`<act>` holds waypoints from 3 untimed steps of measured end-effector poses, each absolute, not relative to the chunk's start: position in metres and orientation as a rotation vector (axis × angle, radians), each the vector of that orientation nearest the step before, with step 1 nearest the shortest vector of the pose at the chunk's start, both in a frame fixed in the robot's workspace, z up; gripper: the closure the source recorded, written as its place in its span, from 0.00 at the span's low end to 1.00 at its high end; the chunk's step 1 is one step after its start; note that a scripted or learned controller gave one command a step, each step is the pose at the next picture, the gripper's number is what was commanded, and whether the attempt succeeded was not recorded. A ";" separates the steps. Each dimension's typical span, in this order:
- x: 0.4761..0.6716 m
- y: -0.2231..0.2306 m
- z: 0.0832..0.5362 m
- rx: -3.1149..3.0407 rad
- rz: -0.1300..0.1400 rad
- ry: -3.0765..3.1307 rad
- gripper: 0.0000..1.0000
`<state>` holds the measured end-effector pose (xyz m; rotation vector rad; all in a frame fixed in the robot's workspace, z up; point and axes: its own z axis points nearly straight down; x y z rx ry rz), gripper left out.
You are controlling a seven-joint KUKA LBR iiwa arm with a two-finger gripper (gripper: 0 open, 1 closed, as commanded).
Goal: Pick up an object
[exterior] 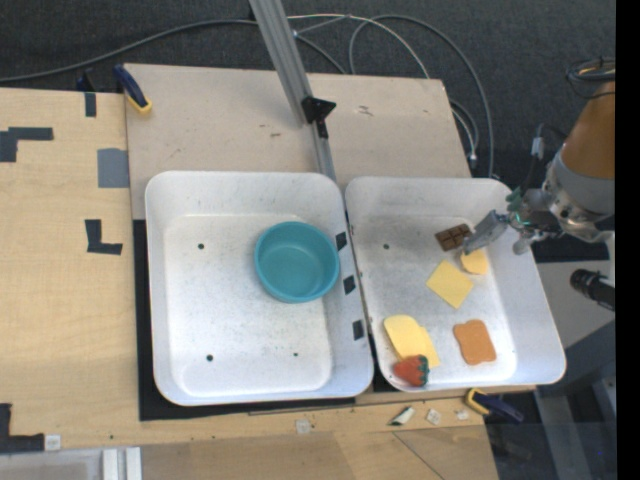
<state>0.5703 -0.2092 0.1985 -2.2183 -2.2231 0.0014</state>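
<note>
The right bin (520, 298) holds several small items. A brown block (452, 236) lies near its middle, with a small yellow piece (477, 263) just right of it and a yellow square (450, 284) below. An orange slab (474, 342), a pale yellow piece (408, 334) and a red strawberry-like item (410, 371) lie towards the front edge. My gripper (480, 242) reaches in from the right, low over the bin. Its tip is between the brown block and the small yellow piece, partly covering the latter. Nothing is visibly lifted.
A teal bowl (295, 260) sits in the left bin (190, 298). A slanted metal pole (290, 58) rises behind the bins, and cables trail across the back. A yellow-blue clamp (133, 89) lies on the board at upper left.
</note>
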 end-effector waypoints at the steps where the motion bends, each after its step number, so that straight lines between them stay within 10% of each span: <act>1: 0.570 -0.209 0.198 -2.218 0.002 -2.223 0.00; 3: 0.570 -0.201 0.088 -2.221 0.000 -2.224 0.00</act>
